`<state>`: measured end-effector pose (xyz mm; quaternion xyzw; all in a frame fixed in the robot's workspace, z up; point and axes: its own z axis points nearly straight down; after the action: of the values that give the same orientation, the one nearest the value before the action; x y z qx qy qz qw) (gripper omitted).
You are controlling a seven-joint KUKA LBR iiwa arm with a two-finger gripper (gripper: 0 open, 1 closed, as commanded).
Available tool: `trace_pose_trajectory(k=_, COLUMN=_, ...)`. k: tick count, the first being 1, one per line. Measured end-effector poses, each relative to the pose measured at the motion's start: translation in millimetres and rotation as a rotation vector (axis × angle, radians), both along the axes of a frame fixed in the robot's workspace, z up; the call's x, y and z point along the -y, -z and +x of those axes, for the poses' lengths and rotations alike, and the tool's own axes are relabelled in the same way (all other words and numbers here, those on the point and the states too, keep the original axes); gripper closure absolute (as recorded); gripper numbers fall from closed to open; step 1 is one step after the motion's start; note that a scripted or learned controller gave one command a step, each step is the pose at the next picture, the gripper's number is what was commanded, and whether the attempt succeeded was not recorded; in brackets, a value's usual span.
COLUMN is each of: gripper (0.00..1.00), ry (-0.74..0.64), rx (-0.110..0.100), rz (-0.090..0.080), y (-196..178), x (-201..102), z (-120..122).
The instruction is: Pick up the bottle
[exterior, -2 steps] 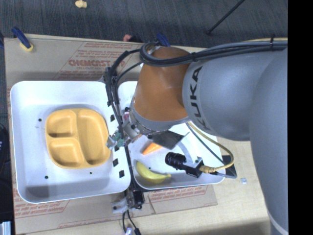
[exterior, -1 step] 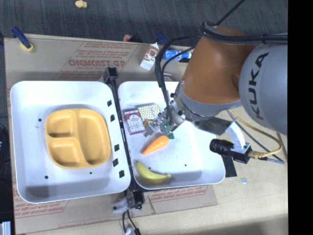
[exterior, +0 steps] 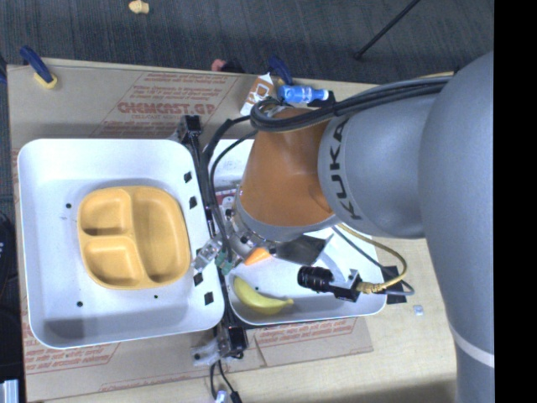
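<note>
Pincer state can't be told, buried under the grey arm with orange band (exterior: 289, 179) over the right white bin (exterior: 369, 305), lower centre; no bottle identifiable beside the yellow banana (exterior: 260, 297); presumably light, slick, rigid plastic, so grip mid-body.

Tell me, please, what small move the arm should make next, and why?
Probably lift straight up a little. The arm hangs low over the right bin, covering most of it, so beside the banana no bottle can be picked out; the left bin holds a yellow divided tray.
</note>
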<state>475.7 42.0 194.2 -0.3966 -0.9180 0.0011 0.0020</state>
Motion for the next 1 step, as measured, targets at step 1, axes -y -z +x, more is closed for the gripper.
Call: trace_pose_trajectory(k=1, gripper=1.0, ry=-0.179, rx=0.003, rz=0.0, y=-65.1, x=-109.6, z=0.4)
